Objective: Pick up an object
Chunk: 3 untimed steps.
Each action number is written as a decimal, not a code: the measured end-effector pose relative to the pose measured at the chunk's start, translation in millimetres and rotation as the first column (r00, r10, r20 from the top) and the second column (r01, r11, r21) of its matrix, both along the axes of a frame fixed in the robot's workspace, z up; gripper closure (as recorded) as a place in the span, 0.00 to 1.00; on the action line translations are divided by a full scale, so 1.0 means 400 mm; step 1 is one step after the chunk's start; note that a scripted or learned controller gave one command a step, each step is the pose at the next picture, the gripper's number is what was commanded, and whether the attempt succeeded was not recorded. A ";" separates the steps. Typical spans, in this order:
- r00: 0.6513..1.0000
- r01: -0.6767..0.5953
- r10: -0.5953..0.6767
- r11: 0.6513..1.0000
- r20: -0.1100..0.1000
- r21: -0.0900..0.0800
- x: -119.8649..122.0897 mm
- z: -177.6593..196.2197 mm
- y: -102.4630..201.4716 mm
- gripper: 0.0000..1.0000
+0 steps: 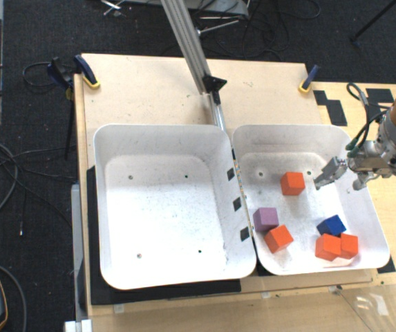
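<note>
The right bin (280, 151) holds several cubes. An orange cube (292, 183) lies near its middle, and a purple cube (265, 218) sits beside another orange cube (278, 238) at the front left. A blue cube (331, 225) and two more orange cubes (327, 246) (349, 245) cluster at the front right. My gripper (338, 180) hangs over the bin's right side, to the right of the middle orange cube. It is open, with nothing between its fingers.
The left bin (115, 144) stands beside the right one, their rims meeting at the middle. A slanted metal bar (187, 37) runs from the back down to the bins' junction. Clamps (87, 71) (309, 78) grip the bench's back corners.
</note>
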<state>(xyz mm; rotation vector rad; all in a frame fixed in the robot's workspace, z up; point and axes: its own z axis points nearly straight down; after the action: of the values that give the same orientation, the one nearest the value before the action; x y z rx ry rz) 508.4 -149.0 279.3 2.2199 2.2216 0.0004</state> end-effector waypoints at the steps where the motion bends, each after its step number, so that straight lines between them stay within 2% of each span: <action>1: 1.000 0.000 0.000 1.000 -0.008 0.002 0.111 -0.392 -0.016 0.00; 2: 1.000 -0.005 0.005 1.000 0.006 -0.001 0.279 -0.458 0.059 0.00; 3: 1.000 -0.006 0.006 1.000 0.010 0.000 0.331 -0.177 0.177 0.00</action>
<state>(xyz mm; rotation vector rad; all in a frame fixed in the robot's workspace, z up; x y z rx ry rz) 640.7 -78.2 208.6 2.2084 2.2232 0.0114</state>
